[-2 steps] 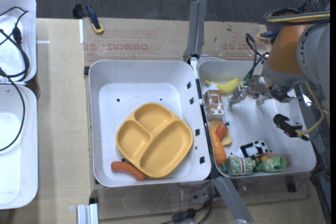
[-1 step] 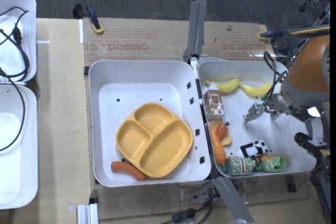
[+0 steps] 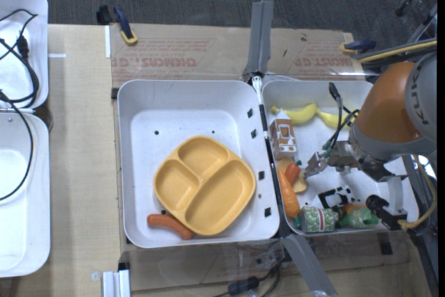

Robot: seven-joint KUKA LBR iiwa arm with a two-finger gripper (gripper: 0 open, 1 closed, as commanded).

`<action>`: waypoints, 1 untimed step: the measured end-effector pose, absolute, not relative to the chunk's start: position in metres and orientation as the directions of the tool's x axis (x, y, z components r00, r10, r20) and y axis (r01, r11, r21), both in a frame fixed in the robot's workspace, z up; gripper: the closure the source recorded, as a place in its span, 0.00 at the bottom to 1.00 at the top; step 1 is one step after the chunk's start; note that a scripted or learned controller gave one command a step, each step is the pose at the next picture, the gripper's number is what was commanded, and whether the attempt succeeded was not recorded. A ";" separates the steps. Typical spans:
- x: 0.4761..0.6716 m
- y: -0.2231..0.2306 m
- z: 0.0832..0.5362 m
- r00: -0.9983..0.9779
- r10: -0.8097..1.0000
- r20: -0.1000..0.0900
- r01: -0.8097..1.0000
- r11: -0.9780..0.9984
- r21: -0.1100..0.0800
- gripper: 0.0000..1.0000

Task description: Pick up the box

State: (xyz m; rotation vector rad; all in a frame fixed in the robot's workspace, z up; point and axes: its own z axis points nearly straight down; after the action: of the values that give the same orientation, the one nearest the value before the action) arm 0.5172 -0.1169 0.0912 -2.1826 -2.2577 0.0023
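The small brown-and-white cardboard box is lying flat in the right-hand white bin, against that bin's left wall, in the centre-right of the frame. Nothing is touching its top face. Just above it, toward the upper part of the bin, a yellow plastic banana is resting, with a second yellow curved piece lying to its right. Just below the box, a reddish-and-tan piece of toy food is sitting beside a long orange plastic carrot, which is running down along the bin's left wall. At the bottom of the bin a green-and-white labelled can is lying on its side, next to a green toy item.

The metal two-finger gripper is hanging to the lower right of the box, apart from it, near the reddish piece; whether its fingers are spread or closed cannot be told, and nothing is showing between them. The grey arm with its orange band is reaching in from the right edge of the frame.

In the left-hand white bin, in the middle of the frame, a yellow three-compartment plastic plate is sitting, with an orange toy sausage lying at its lower left edge.
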 end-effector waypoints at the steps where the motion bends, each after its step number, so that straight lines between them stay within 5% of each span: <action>1: 0.586 -0.113 0.118 -0.154 0.988 -0.001 0.988 0.154 0.000 0.00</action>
State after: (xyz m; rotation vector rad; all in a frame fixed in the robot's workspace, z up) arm 0.5859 -0.1132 0.1184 -2.0440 -2.3862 0.0009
